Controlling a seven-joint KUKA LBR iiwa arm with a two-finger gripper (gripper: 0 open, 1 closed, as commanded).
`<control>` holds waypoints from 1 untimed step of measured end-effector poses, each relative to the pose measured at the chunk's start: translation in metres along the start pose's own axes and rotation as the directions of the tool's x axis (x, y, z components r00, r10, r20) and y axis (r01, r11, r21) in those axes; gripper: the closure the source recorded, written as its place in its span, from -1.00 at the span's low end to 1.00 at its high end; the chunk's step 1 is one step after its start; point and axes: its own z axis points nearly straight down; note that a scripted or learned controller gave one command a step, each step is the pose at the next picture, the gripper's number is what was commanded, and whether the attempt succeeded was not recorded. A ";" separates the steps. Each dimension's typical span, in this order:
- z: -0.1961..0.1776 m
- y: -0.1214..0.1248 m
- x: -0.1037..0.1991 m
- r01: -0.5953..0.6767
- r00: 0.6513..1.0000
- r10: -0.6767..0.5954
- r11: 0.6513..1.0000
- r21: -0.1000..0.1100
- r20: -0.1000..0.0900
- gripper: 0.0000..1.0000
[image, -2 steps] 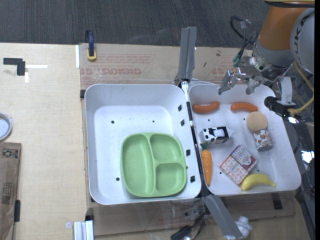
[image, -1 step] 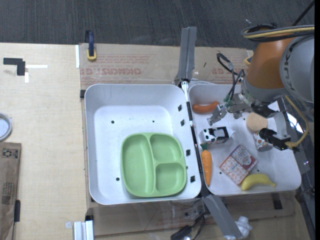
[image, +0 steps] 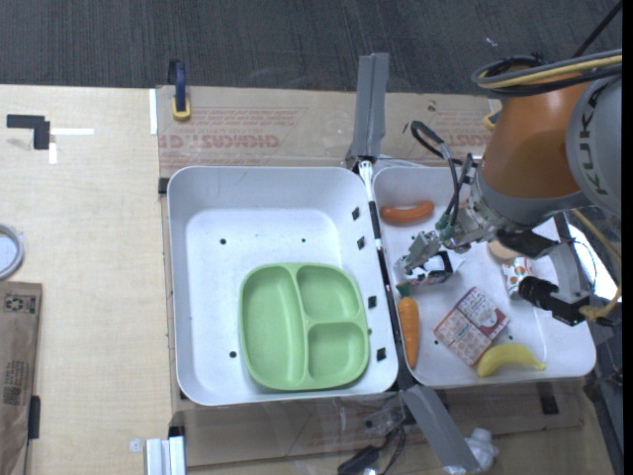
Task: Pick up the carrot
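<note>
Lying in right bin [image: 579, 362], carrot [image: 407, 326], banana [image: 509, 360], hand [image: 423, 261] spread wide above.

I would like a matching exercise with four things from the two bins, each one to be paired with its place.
Things:
1. carrot
2. plate
3. banana
4. sausage

Places:
A. near right corner of the right bin
B. far left of the right bin
C. left bin
D. left wall of the right bin, just nearer than the gripper

Pairs: 1-D, 2-C, 3-A, 4-B
</note>
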 end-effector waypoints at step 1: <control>0.001 -0.042 0.035 -0.262 0.965 0.262 0.965 0.002 0.000 -1.00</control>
